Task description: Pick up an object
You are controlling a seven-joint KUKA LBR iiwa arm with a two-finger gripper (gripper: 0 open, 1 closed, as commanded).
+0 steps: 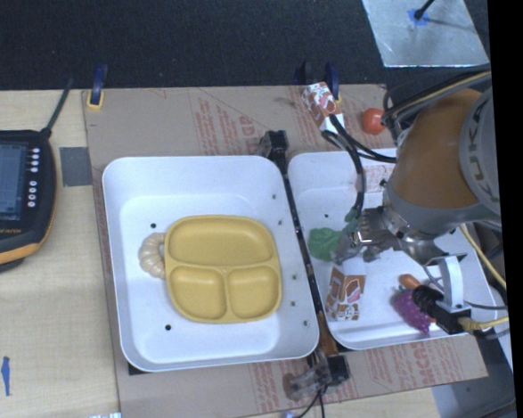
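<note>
Two shallow white bins are seen side by side on a brown cardboard sheet. The left bin (131,257) holds a yellow three-compartment tray (221,267), lying flat near its middle. A pale ring-shaped object (150,254) is tucked against the tray's left edge, touching it.

The right bin (317,177) is partly covered by the arm (437,160), which is extended over it from the right. The gripper (364,241) is lowered into the bin's middle. Whether it is spread or pressed together cannot be told; the metal parts are blurred against the white floor. Nothing can be made out as gripped.

A green object (324,241) is seen just left of the gripper, near the bin's left wall; contact between the two cannot be judged. A small printed packet (345,295) in brown and white is lying below it, toward the front of the bin. A purple object (410,310) is lying at the front right, with a small orange piece (409,281) just above it.

Outside the bins, a second printed packet (321,102) and a red ball (372,119) are noted behind the right bin. A teach pendant (10,196) with an orange rim is resting on the bench at far left.
</note>
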